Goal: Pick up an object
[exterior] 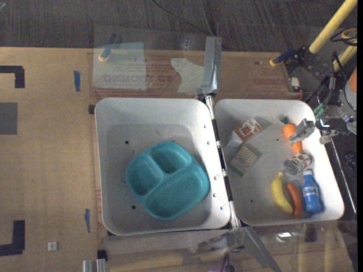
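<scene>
While the gripper [304,128] hangs over the right bin [238,208], state unclear | carrot [290,131] just beside it, banana [277,192] and bottle [310,192] nearer the front | advice: centre on the carrot, descend straight, avoid the can [298,163].

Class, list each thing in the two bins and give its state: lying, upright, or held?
teal divided plate: flat, left bin, right way up
banana: lying, right bin
blue bottle: lying on its side
small carton: tipped over
pincer: over the right bin, grip unclear
</scene>
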Controlling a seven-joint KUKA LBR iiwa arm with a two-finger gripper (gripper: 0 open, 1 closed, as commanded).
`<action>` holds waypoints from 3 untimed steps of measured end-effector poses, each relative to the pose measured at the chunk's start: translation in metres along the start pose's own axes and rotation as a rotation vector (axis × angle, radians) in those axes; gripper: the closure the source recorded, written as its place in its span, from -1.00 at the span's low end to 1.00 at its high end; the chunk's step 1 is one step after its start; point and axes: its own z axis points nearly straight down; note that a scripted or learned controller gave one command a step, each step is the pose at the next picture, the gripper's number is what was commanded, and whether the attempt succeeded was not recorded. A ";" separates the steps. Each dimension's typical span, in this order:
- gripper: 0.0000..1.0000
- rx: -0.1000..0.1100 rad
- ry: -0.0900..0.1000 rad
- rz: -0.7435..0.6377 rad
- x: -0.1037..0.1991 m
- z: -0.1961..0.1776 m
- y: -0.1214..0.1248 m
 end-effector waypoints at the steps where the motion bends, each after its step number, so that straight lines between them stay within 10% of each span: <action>1: -1.00 -0.008 -0.002 -0.089 -0.001 0.132 0.040; 3: -1.00 -0.013 -0.005 -0.144 -0.019 0.083 0.120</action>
